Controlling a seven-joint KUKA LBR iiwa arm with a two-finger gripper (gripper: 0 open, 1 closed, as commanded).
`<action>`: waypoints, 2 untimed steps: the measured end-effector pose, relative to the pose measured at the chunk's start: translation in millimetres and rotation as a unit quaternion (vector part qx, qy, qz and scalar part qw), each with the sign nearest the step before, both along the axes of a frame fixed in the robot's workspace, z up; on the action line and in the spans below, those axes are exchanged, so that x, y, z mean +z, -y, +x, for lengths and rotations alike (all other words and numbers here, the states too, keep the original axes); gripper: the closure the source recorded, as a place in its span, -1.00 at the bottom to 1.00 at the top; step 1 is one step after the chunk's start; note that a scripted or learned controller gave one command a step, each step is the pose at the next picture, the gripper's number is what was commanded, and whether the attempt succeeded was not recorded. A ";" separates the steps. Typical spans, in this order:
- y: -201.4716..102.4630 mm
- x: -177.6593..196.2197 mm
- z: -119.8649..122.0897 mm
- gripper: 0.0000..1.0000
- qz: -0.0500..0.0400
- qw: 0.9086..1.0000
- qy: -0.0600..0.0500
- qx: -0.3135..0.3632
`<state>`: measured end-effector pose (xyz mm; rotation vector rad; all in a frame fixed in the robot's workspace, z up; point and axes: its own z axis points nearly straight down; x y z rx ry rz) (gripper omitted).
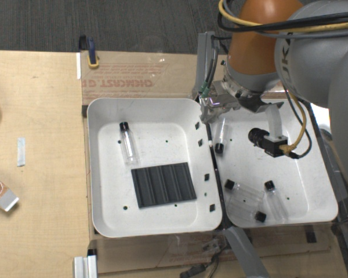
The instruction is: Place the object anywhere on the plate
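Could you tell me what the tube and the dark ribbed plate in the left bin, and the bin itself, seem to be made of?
The tube looks like clear plastic or glass: the white floor shows through it, and it has a black cap. The ribbed plate looks like matte dark-grey plastic or rubber, with no shine. The left bin seems smooth white moulded plastic, with rounded corners.

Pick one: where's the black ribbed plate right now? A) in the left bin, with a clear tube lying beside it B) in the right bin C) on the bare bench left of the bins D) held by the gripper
A: the black ribbed plate lies flat in the left bin, and a clear tube lies just above it, apart from it.
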<state>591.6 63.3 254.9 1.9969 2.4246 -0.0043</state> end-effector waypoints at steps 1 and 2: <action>15.7 78.4 -39.4 1.00 0.000 0.996 0.000 0.085; -18.1 88.4 -95.9 1.00 0.000 0.989 -0.001 0.150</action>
